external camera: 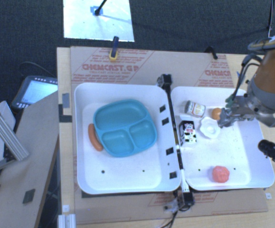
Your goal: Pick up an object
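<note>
The claw (224, 118) hangs low in the right bin (251, 175), its tip just beside a small orange ball (216, 113) and a white fried-egg toy (209, 128); whether it is clenched or released cannot be told. Nearby lie a small jar (194, 109) and a black-and-white carton (188, 132). A pink ball (220, 174) sits well apart, toward the front.

Grey arm (265, 101) with orange band and black cables.

My arm (270, 75) runs off the right edge; my gripper (224, 118) partly hides a small orange object (216, 113).
</note>
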`<state>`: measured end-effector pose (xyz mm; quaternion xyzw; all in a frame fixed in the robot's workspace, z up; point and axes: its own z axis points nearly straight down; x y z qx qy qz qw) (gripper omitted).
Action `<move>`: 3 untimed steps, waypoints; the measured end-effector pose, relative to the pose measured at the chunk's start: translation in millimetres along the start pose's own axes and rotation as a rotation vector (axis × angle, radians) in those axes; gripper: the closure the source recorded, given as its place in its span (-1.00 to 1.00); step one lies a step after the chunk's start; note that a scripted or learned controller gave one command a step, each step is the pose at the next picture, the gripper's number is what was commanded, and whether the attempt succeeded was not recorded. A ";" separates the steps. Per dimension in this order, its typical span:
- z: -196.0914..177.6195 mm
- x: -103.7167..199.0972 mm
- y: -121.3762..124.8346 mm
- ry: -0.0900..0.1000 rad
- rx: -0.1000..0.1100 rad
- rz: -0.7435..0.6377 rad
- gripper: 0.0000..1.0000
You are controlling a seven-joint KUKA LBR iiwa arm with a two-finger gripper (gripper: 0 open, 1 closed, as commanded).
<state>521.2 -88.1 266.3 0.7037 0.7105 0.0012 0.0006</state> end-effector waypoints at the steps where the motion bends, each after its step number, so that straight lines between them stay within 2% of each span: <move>1: -3.0 50.7 -5.6 0.000 0.001 0.000 1.00; 3: 32.2 157.1 -10.7 0.001 0.004 0.000 1.00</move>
